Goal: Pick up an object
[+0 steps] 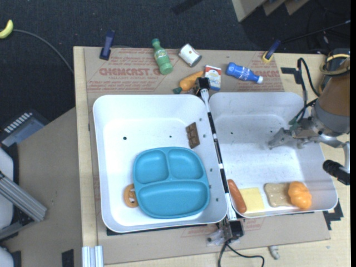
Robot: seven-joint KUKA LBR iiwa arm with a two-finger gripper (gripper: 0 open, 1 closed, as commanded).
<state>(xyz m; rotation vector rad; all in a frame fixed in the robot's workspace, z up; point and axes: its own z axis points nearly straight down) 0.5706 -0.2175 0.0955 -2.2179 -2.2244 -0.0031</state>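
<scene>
Hand, grip unclear, hovers over right bin's bare middle.

Divided plate in left bin.

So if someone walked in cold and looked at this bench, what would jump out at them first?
Probably the big blue divided plate in the left bin, with a pretzel tucked at its left edge. Next, the food row along the right bin's near edge: hot dog, cheese slice, toast and an orange. The gripper hangs over the right bin's middle.
</scene>
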